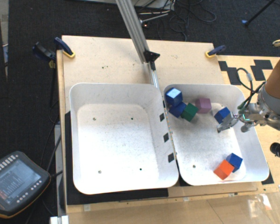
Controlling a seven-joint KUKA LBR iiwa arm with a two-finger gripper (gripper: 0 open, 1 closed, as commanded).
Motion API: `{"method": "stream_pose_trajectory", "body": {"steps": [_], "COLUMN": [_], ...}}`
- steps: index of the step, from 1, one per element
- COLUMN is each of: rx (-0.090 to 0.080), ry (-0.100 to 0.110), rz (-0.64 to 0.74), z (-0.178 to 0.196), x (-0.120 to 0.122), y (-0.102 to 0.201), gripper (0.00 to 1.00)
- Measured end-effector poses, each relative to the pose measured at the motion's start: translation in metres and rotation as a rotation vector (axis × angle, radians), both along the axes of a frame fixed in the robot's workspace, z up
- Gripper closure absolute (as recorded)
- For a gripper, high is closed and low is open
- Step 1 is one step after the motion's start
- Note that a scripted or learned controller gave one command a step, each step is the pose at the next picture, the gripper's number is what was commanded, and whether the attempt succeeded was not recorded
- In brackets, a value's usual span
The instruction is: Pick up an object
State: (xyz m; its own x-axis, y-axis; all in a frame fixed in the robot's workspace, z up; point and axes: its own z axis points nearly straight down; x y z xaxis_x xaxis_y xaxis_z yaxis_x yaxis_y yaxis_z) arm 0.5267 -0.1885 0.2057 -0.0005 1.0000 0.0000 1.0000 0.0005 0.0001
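Note:
Several blocks lie in the right bin [252, 139]. A blue block with a pale top [173, 96], a dark blue block [177, 109], a green block [190, 112] and a purple block [203, 105] cluster near its far left corner. Another blue block [221, 114] sits alone toward the right wall. At the front right an orange block [223, 170] touches a blue block [234, 161]. My gripper [227, 124] reaches in from the right, low over the bin, right beside the lone blue block on its near side. Whether it touches that block is unclear.
The left bin [79, 125] lies beside the right one, their walls meeting at a ridge with black marks [167, 136]. A slanted metal pole [133, 24] comes down to the far end of that ridge. A pendant [14, 183] rests at lower left.

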Motion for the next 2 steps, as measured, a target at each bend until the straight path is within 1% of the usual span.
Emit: {"method": "stream_pose_trajectory", "body": {"steps": [1, 2], "rx": [0.002, 0.001], "ry": [0.005, 0.003], "rz": [-0.001, -0.001], "z": [-0.048, -0.111], "x": [-0.007, -0.007], "y": [0.008, 0.012], "gripper": [0.0, 0.0]}}
